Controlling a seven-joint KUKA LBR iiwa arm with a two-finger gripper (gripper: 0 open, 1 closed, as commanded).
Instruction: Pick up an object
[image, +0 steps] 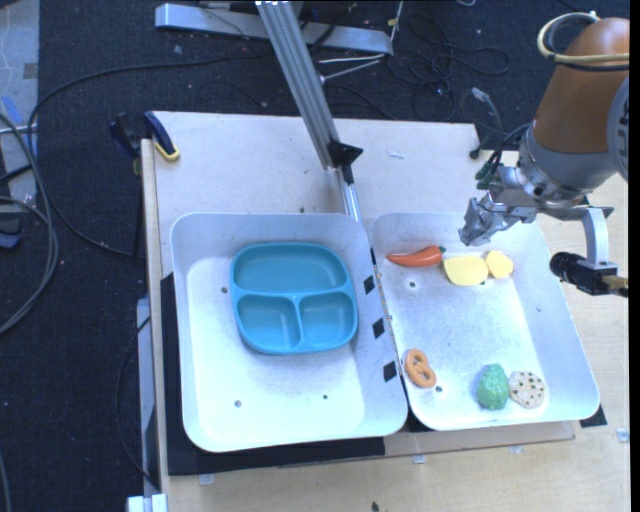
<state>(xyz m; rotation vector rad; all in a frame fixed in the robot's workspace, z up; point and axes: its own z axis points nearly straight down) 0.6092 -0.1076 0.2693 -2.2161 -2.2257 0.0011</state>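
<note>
Camera view shows our gripper poised above the right bin's far edge, grasping nothing, its opening impossible to judge, so we reckon the approach is underway and next calls for descending onto the yellow piece just beside.

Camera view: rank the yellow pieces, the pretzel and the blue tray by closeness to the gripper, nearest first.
From the gripper, at the right bin's far edge:
1. Yellow pieces, right bin, just below it.
2. Pretzel, right bin's near left corner.
3. Blue tray, in the left bin, farthest.
</note>
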